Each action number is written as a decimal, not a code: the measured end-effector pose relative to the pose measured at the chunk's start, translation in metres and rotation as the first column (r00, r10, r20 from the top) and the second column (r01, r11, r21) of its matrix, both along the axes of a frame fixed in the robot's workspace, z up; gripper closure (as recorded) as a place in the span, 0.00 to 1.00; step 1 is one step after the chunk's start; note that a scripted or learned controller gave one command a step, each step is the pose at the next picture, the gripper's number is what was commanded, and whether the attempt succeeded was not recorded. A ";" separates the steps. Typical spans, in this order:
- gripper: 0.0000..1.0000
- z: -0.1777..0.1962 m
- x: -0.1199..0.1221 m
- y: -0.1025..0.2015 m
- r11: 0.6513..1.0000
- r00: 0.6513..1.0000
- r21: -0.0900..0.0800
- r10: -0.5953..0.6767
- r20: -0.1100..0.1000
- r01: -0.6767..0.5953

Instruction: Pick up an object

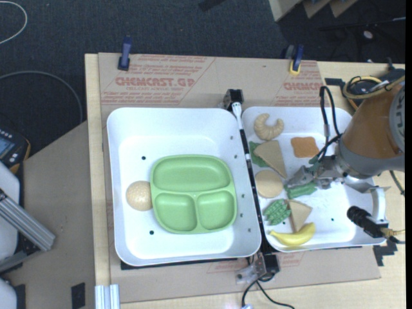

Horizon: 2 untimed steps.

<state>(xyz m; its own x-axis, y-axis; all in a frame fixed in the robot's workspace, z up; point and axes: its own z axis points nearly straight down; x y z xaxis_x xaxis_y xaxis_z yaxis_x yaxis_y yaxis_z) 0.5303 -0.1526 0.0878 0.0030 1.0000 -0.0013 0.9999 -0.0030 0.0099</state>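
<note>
In the camera view we see the gripper low in the right bin, among crowded toy food beside a green piece; we cannot tell its jaw state. We judge neighbouring pieces may be nudged and the grasp slip.

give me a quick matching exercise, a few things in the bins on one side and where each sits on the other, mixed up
Things:
1. green divided plate
2. banana
3. croissant
4. round bun

Places:
A. far end of the right bin
B. left bin, touching the plate's left edge
C. middle of the left bin
D. near edge of the right bin

Pairs: 1-C, 2-D, 3-A, 4-B
</note>
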 end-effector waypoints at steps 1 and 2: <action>0.00 -0.003 0.027 0.032 1.000 1.000 0.001 0.007 -0.006 -0.007; 0.00 -0.003 -0.023 0.023 1.000 1.000 0.003 0.000 -0.015 0.000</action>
